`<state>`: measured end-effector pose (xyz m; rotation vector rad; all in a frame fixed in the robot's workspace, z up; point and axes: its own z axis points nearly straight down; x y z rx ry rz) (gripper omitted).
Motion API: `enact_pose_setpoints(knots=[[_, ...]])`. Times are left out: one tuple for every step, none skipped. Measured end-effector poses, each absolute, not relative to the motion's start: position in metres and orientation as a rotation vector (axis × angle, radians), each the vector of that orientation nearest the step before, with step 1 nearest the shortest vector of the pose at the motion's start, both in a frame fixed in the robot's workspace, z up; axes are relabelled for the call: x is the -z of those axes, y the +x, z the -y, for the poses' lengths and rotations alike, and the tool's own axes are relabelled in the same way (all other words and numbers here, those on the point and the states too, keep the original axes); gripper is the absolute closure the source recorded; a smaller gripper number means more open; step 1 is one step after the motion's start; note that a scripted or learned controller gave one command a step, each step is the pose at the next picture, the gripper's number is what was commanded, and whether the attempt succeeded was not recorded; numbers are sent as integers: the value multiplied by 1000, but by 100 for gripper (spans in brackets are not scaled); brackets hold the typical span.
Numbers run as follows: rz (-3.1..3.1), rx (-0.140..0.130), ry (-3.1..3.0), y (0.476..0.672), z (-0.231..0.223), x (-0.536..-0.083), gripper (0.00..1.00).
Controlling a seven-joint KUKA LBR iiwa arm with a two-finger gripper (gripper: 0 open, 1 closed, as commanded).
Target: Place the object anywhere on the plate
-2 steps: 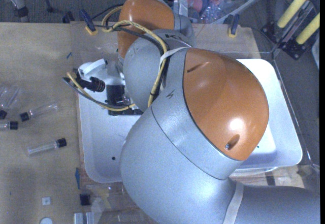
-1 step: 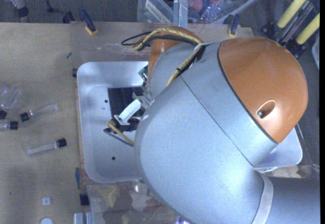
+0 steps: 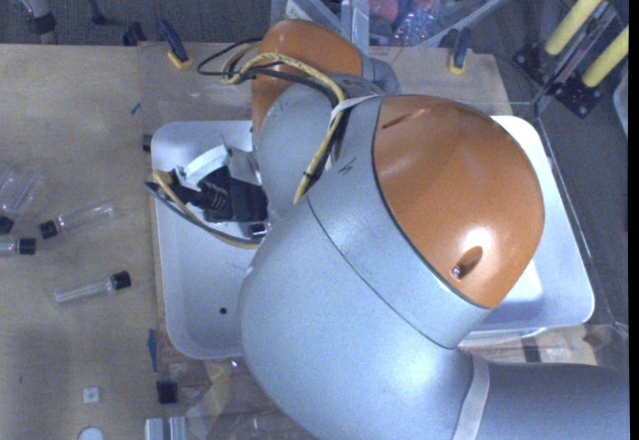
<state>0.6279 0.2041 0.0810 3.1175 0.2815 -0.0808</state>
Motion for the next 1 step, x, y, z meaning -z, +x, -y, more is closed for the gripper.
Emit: enact_pose_setpoints(knots=[[-1072, 8, 2944, 660, -217, -89, 100]])
